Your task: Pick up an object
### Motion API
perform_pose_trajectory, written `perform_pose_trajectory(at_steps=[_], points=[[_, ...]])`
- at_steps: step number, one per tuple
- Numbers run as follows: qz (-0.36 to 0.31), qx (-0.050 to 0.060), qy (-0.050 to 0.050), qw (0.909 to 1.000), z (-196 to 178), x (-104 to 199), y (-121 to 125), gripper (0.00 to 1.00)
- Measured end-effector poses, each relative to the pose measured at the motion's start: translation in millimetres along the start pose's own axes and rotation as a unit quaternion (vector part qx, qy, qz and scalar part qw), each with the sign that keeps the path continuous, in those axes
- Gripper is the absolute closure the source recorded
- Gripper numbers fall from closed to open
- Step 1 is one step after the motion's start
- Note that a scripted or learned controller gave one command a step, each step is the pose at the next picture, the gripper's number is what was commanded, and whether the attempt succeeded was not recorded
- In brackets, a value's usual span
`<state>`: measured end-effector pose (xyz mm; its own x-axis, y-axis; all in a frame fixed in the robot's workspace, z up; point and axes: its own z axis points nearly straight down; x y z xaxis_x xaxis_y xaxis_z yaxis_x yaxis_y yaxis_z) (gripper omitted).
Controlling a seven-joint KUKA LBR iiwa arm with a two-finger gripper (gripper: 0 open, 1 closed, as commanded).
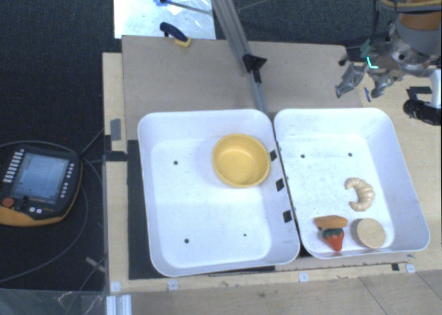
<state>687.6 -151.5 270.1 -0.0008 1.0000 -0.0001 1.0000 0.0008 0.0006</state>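
Observation:
A yellow bowl [240, 160] sits near the back right of the left bin [166, 237]. In the right bin [324, 137] lie a pale croissant [360, 193], a round tan biscuit [371, 233], and a small orange and red piece of toy food [333, 231] along the front. My gripper [364, 84] hangs above the bench behind the right bin's far edge, open, its two fingers spread with nothing between them. The orange band of the arm is at the top right.
A grey pole [231, 23] slants from the top down to the gap between the bins. A teach pendant [34, 182] lies on the floor at left. A yellow and blue clamp [176, 34] sits at the bench's back edge.

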Motion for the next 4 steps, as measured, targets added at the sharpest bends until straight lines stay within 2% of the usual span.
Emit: perform_pose_trajectory(at_steps=[1,2,4], points=[[0.000,0.000,0.000,1.0000,0,0,0,0.00],[0.001,0.002,0.000,1.0000,55,-9,2,0.00],[0.000,0.002,0.000,1.0000,154,3,0,0.00]])
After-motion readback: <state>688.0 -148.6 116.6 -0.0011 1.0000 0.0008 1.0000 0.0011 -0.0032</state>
